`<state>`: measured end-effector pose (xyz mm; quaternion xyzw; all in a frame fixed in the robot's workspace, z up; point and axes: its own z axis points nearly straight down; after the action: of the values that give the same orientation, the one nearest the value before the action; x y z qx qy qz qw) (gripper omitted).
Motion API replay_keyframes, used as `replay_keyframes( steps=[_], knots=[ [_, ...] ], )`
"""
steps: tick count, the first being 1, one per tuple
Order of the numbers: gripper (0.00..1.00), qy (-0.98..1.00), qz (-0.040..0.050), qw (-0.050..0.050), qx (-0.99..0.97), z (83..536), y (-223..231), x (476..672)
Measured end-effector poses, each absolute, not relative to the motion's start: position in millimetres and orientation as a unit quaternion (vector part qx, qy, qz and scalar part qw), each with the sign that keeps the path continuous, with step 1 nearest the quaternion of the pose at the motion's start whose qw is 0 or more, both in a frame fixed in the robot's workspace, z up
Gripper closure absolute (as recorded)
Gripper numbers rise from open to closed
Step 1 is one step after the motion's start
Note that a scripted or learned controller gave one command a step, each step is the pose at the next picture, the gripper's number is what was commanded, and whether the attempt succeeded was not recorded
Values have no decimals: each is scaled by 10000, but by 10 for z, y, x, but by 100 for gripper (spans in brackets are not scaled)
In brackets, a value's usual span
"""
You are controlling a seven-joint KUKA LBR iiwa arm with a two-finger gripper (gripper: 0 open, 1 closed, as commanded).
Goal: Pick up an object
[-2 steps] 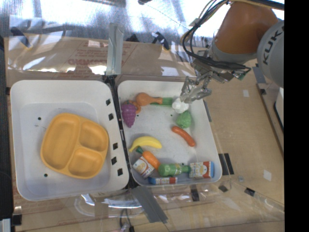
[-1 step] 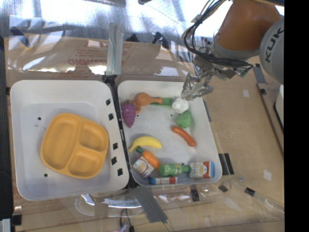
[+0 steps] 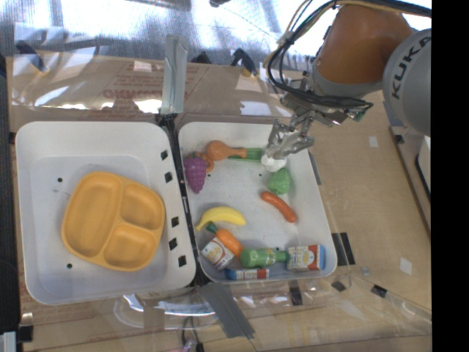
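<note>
My gripper point(image 3: 282, 151) hangs over the far right part of the right bin point(image 3: 319, 196), pointing down. Its tip is just above a green and white toy vegetable point(image 3: 278, 178), and I cannot tell whether they touch. To its left lie an orange toy with a green stem point(image 3: 221, 151) and purple grapes point(image 3: 195, 173). An orange-red sausage-shaped toy point(image 3: 279, 206) lies in front of the green one. A banana point(image 3: 222, 216) lies mid-bin.
Along the right bin's near wall lie a small orange-capped jar point(image 3: 218, 248), a green bottle point(image 3: 262, 257), a small carton point(image 3: 305, 257) and a flat blue-red packet point(image 3: 245, 273). The left bin point(image 3: 37, 167) holds a yellow divided plate point(image 3: 113, 220).
</note>
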<state>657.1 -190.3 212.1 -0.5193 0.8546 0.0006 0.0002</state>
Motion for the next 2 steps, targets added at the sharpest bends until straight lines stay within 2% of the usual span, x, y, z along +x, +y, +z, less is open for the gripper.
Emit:
replay_keyframes(
  steps=[1,2],
  knots=[
    [100,8540,-7,19,-5202,2243,-1901,6584],
    [100,8004,9,-4,-5995,2269,-2094,6333]
  ],
)
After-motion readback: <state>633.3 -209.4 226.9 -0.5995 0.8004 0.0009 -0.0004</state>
